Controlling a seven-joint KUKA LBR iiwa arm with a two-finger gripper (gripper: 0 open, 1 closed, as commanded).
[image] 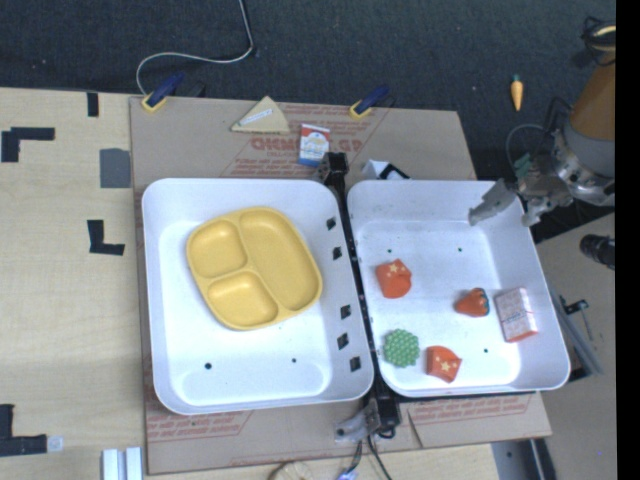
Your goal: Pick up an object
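Observation:
The right bin [430, 208] holds an orange-red block [394, 278], a red pepper-like piece [472, 302], a pink-and-white box [514, 314], a green round object [401, 347] and another red-orange piece [442, 364]. My gripper [497, 204] hangs over the bin's far right corner, apart from all of these objects. Nothing shows between its fingers.
The left bin [170, 268] carries a yellow divided plate [253, 266]. A small red-and-white carton [314, 145] and a tan wedge [263, 117] lie on the cardboard behind the bins. Clamps sit between the bins.

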